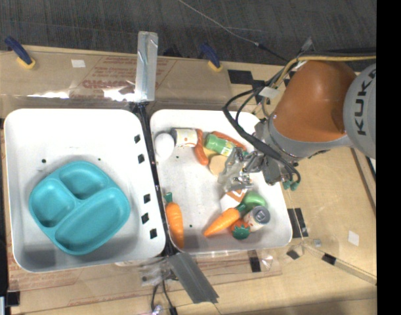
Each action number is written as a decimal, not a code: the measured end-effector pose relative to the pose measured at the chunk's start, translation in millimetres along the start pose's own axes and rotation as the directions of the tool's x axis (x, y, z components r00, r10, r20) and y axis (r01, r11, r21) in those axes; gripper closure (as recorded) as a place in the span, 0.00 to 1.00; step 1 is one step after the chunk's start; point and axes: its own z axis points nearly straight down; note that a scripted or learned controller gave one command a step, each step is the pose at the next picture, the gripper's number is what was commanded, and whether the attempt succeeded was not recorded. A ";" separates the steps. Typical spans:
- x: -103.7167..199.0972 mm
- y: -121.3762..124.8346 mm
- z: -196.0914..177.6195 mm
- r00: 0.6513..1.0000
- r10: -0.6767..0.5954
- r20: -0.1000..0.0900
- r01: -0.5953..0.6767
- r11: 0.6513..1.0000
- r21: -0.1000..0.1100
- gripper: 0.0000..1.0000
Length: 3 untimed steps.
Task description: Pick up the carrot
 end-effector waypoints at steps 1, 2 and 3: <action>32.3 -60.4 63.7 0.995 -0.103 -0.008 0.103 0.995 -0.003 1.00; -24.5 -19.0 69.3 0.996 -0.094 -0.003 0.094 0.996 -0.004 1.00; -17.5 -45.7 0.2 1.000 0.026 0.001 -0.026 1.000 0.001 1.00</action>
